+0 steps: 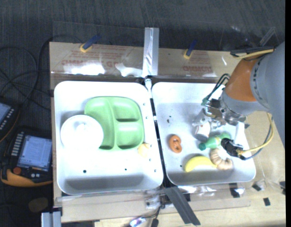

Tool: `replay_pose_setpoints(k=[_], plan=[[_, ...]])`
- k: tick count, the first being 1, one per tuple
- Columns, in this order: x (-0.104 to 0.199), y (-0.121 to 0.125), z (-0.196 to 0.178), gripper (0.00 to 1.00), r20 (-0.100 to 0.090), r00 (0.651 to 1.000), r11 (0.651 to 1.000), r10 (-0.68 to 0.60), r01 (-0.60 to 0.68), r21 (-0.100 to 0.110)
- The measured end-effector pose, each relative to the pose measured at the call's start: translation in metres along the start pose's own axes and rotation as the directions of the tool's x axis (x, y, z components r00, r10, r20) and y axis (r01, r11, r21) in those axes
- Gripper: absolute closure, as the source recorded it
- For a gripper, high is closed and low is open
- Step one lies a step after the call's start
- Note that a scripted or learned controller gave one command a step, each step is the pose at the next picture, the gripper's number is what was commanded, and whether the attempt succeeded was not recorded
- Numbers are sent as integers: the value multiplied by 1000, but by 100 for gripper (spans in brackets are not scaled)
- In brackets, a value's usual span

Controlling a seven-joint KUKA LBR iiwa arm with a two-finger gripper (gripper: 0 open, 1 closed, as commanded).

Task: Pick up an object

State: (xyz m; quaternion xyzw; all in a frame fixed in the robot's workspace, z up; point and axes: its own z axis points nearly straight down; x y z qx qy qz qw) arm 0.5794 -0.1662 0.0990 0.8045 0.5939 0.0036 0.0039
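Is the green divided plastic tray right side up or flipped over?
Right side up: the green divided plastic tray shows its open compartments facing upward.

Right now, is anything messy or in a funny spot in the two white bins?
Mostly tidy. One small oddity: the white plate in the left bin overlaps the edge of the green divided tray, and a small pale piece sits alone by the tray's corner. In the right bin, the toys crowd near the gripper.

Counted: two white bins [107, 186], one green divided tray [118, 122], one white plate [81, 131], one banana [198, 163], one orange piece [175, 144].
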Motion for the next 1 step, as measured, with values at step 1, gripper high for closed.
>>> replay_pose_setpoints(k=[1], plan=[[24, -58, -117, 100, 2, 1000, 1000, 2, -2, 14]])
